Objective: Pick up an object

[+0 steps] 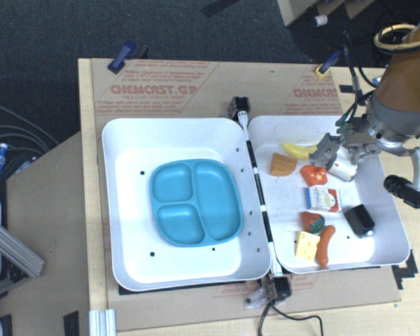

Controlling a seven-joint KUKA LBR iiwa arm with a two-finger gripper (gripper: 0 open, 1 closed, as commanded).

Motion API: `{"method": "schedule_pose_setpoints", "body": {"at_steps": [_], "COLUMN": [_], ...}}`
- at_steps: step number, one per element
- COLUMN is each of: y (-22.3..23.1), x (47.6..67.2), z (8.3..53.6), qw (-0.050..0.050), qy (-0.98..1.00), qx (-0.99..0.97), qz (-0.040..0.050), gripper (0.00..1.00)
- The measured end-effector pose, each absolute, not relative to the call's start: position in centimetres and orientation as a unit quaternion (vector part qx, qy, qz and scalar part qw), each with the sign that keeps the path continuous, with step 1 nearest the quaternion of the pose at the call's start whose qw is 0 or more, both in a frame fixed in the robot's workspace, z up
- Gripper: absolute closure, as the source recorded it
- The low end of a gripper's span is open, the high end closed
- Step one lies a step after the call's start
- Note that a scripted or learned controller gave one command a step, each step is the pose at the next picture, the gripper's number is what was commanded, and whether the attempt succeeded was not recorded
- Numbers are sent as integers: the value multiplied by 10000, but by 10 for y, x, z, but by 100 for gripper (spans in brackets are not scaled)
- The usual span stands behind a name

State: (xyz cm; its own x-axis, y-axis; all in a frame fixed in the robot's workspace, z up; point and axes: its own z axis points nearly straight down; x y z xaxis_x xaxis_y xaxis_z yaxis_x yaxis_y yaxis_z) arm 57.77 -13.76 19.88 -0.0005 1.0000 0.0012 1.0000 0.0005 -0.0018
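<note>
The pincer (327, 152) hangs low in the right bin (385, 254), toward its twelve o'clock end; whether it is apart or together I cannot tell. A red object (314, 175) lies just beside it at about seven o'clock, with a yellow banana (299, 150) near at nine o'clock, long axis running three-to-nine.

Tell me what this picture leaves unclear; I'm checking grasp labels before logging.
- Grey two-finger tool, camera view: too small and blurred to tell open from shut.
- Small white carton with red and blue print: print too small to read.
- Grey arm with orange band: cut off by the right edge.
</note>
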Motion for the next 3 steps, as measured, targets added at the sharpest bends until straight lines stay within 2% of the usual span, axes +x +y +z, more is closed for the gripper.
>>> {"method": "schedule_pose_setpoints", "body": {"at_steps": [1, 2, 3], "y": [-147, -147, -47], "x": [598, 599, 572], "z": [100, 111, 192], "qw": [23, 2, 0], "qy": [-7069, -7070, -7083], "qx": [-7073, -7072, -7059], "qz": [13, -2, -11], "gripper": [0, 100, 100]}}
